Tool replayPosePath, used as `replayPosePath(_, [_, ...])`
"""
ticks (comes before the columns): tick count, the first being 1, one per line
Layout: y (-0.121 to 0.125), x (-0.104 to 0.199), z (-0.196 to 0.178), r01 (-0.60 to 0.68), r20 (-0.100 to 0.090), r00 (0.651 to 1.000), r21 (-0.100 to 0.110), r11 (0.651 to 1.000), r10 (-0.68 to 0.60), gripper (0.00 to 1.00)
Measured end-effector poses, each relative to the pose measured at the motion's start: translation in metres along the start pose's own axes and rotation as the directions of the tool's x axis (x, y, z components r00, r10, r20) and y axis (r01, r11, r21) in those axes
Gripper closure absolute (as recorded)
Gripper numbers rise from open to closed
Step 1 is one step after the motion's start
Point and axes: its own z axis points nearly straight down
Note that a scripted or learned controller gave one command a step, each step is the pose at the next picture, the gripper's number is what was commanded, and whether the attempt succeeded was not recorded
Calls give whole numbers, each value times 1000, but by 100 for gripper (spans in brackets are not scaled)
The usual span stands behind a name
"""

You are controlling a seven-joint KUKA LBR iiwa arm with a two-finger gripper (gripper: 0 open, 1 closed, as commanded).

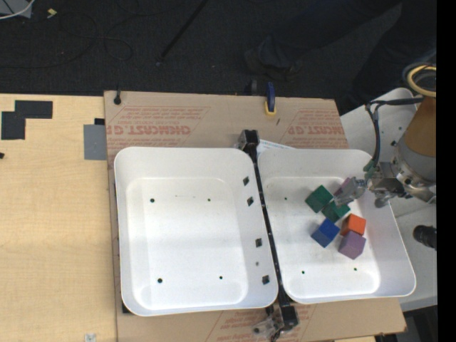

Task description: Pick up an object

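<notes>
Blocks sit clustered in the right bin (385,280), toward the right of the frame: a purple block (351,245) lowest, a blue block (325,232) just left of it, an orange block (353,224) touching the purple one from above, and a green block (324,201) highest of the group. They lie close together, some touching, so you will likely find little free space around any single one; the blue and purple blocks look the most exposed on their lower sides.

The left bin (185,301) beside it shows its white floor with a few small dark dots. A dark clip strip runs up the seam between the two bins, probably there to keep them from sliding apart.

Just above the orange block, the tool (350,189) hovers at the upper right edge of the cluster, close to the green block. You cannot tell from this angle whether it is released or clenched, and nothing is visibly held in it. The grey arm comes in from the right edge, cables looping above it.

Both bins rest on a cardboard sheet (214,123) printed with red lettering, clamped at its far edge to the pale wooden desk (50,226). Beyond that lies dark floor with loose cables.
</notes>
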Motion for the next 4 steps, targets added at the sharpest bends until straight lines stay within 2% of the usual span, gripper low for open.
replayPosePath(1, [14,-36,134,0,2,1000,2,1000,0,0])
replayPosePath(2, [94,25,128,7,-2,1000,-4,1000,-7,0])
replayPosePath(3, [75,-38,127,-3,0,1000,5,1000,3,0])
replayPosePath(4, [76,-35,117,1,-5,1000,6,1000,-1,100])
